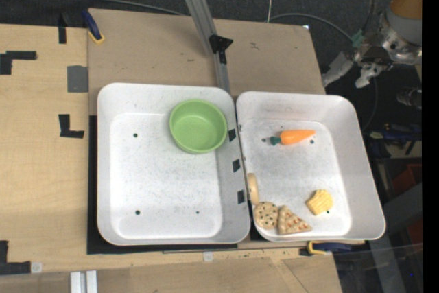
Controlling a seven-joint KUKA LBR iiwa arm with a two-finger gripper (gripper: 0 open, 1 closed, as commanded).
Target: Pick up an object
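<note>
Gripper (357, 64) sits off the bench beyond the right bin's (357, 121) far right corner; whether released or clenched cannot be told. Carrot (295, 137) lies in that bin, below-left of the gripper, well apart. Green bowl (197, 125) lies farther left, in the left bin (116, 106).

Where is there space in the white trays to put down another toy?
The left white bin has the most bare floor: everything below and left of the round green bowl. In the right white bin, the middle is free, between the orange toy carrot and the yellow piece. Its near-left corner is crowded by the cookie and pizza slice.
</note>
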